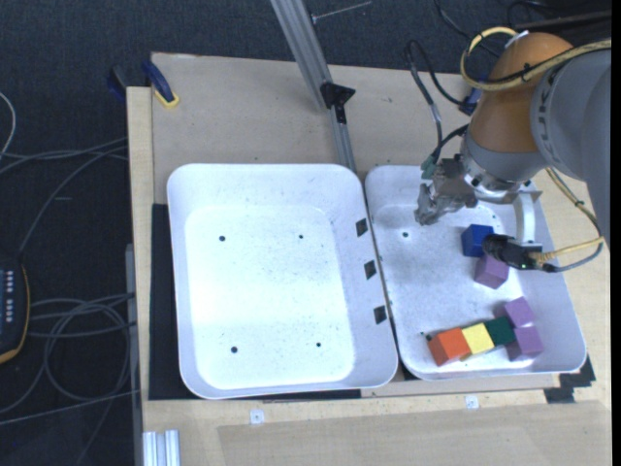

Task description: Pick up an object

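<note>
Here the end effector (428,214) hangs over the upper part of the right bin (412,289), near its top-left corner. Its dark tips point down toward the bin floor, and nothing shows between them; how far apart they stand cannot be told from this slant. The grey arm (582,105) with its orange band (509,95) reaches in from the right above that bin.

Relative to the right bin, the objects lie as follows. A blue block (474,240) sits in its upper right part, just right of the end effector and apart from it. A purple block (491,271) lies just below the blue one. Along the bin's lower edge runs a row of orange (447,346), yellow (476,338) and green (501,332) blocks, touching one another, with a second purple block (524,326) at the row's right end. The left bin (194,260) stands just beside the right bin on the wooden surface (243,115).
</note>
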`<action>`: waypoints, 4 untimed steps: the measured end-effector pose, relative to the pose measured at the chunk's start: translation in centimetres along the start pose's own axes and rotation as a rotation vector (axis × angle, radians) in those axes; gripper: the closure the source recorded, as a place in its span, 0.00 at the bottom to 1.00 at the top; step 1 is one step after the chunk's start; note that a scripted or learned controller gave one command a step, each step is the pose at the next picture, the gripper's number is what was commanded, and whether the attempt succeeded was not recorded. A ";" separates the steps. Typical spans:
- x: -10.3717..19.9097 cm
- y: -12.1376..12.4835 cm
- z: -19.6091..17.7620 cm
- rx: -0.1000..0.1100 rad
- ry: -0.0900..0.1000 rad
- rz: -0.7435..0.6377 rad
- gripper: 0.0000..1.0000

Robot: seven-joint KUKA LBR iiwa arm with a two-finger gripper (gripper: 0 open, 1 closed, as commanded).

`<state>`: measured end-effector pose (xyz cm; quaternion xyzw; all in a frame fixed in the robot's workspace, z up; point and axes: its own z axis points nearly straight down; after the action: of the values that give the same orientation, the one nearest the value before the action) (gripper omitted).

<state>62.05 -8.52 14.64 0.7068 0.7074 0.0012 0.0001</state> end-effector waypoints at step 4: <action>9.2 -3.6 -11.5 0.004 0.001 -0.006 1.00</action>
<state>58.45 0.69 26.16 0.7047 0.7095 0.0000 -0.0019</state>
